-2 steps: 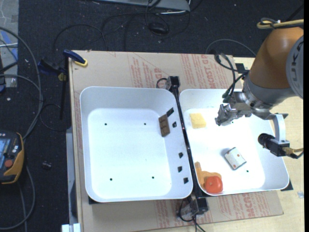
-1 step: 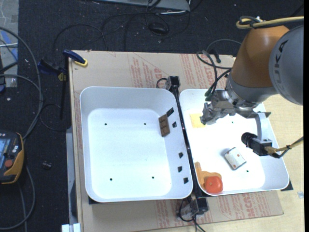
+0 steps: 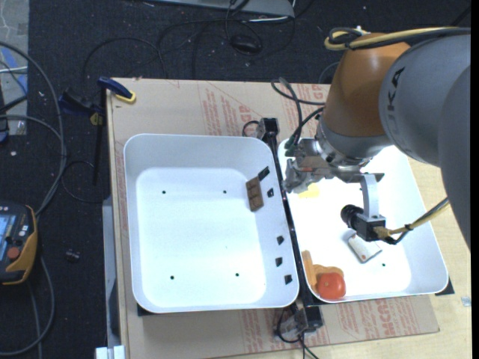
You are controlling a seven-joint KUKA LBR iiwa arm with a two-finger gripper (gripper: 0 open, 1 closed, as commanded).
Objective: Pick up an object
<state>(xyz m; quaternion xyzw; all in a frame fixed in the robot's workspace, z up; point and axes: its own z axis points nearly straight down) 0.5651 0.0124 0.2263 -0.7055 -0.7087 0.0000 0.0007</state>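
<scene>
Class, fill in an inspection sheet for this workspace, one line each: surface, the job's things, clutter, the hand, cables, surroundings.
Surface: bench bearing a left bin and a right bin, side by side.
Job's things: brown piece in the left bin near its right wall; red and orange object in the right bin's near corner; yellow thing below the hand.
Clutter: nothing seen.
Hand: hand over the right bin's far left part.
Cables: black cables on the floor beyond the bench.
Surroundings: blue and yellow clamp at the bench's far left corner.

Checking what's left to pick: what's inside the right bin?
A red and orange thing in its near left corner, and a yellow bit by the pincer. The arm covers the far end.
</scene>
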